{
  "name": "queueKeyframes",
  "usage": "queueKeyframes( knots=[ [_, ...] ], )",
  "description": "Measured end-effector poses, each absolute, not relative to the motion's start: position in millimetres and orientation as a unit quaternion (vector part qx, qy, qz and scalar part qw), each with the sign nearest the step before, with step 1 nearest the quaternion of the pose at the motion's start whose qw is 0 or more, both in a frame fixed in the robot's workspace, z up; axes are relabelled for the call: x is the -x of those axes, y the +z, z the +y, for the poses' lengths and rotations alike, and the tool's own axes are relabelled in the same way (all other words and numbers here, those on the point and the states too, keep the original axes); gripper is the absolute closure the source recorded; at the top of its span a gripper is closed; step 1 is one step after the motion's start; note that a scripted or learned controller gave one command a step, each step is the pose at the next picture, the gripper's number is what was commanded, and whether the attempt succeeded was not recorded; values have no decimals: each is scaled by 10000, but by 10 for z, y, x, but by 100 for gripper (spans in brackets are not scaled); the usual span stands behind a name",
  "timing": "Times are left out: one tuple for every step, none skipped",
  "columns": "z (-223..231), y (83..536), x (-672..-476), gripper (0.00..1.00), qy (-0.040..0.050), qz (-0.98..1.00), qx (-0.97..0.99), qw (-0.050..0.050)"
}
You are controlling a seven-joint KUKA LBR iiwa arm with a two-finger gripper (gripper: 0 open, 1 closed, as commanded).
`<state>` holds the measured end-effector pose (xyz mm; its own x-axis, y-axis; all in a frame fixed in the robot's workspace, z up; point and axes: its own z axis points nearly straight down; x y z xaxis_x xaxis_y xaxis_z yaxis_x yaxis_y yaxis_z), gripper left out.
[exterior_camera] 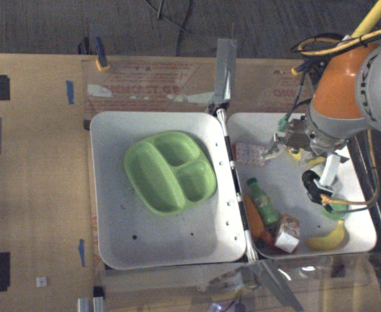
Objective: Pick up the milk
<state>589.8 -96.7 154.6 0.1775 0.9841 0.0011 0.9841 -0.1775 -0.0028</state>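
The small white-and-red milk carton (287, 234) lies untouched at about six o'clock in the right-hand shallow white bin (358, 174), so the pick looks not yet begun. The gripper (275, 149) hangs near that bin's eleven o'clock, its grip impossible to tell. A green plastic bottle (263, 201), an orange carrot (254, 220) and a yellow banana (327, 237) share that bin; the left white bin (112, 233) holds a green divided plate (170, 171).

The plate (171, 171) lies in the left bin (112, 239); the milk (287, 234) in the right bin (359, 239).

Green divided plate (171, 171) in left bin (112, 239); milk carton (287, 233) beside banana (327, 238) in right bin (366, 236).
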Motion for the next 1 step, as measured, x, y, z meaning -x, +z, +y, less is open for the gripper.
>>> queueKeyframes(
  knots=[
    [-761, 1845, -5655, 0, 5, -6259, 7799, 16]
  ],
)
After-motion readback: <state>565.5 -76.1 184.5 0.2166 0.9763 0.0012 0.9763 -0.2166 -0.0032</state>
